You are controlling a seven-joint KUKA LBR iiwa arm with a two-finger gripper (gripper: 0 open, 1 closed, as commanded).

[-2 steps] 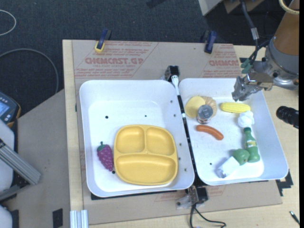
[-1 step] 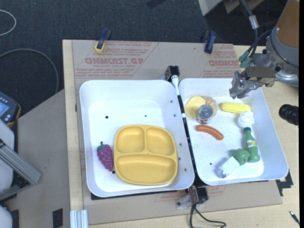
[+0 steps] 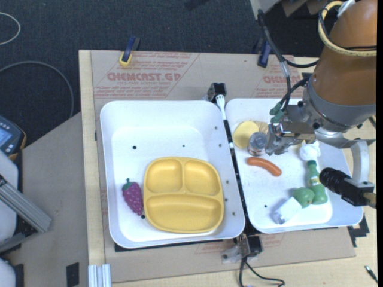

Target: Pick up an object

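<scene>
Hovering in the right bin, our pincer has a yellow thing beside it, a sausage just below; grip state, we can't tell.

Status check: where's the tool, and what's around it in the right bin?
Tool low in right bin, nothing seen held. Hot dog just below it, yellow piece beside it. Green toys further off.

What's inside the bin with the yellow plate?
In the left bin lies the yellow divided plate, with a purple grape toy beside it, at its left edge. The plate's sections look bare. Whatever is under the plate is covered.
</scene>
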